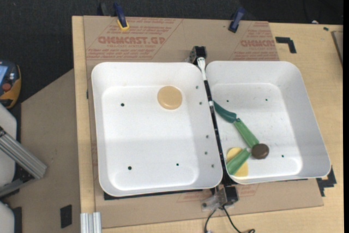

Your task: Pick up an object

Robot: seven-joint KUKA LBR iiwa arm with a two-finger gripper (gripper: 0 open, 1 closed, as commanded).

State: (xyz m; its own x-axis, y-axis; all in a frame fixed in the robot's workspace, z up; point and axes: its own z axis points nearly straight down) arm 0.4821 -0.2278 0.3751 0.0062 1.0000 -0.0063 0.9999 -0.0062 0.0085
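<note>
Left bin (109, 117): shallow white plastic tray. You have one thing in it, a flat round tan disc (170, 97), lying alone toward the far side with bare floor all round it.

Right bin (305, 117): matching white tray, touching the left one along the middle seam. Your cluster sits in its near-left part.

Cluster: a long green plastic tool (235, 124) — long axis running on a diagonal from the seam down toward the near right; a small dark brown round piece (260, 151) just at its lower end; a yellow flat piece (238, 160) under a second, shorter green strip (238, 163). These touch or overlap; you cannot tell exactly which rests on which.

Bench: brown cardboard sheet (163, 35) with red print, held by a yellow and blue clamp (121, 18) and a blue clamp (236, 19) at the far edge.

Jaws: you cannot tell their state from this view.

Key relation: the arm enters from the view's right, so the right-bin cluster likely lies nearer; the disc is farther but isolated — judged the cleaner pick.

Risk: crowded pieces may shift together.
</note>
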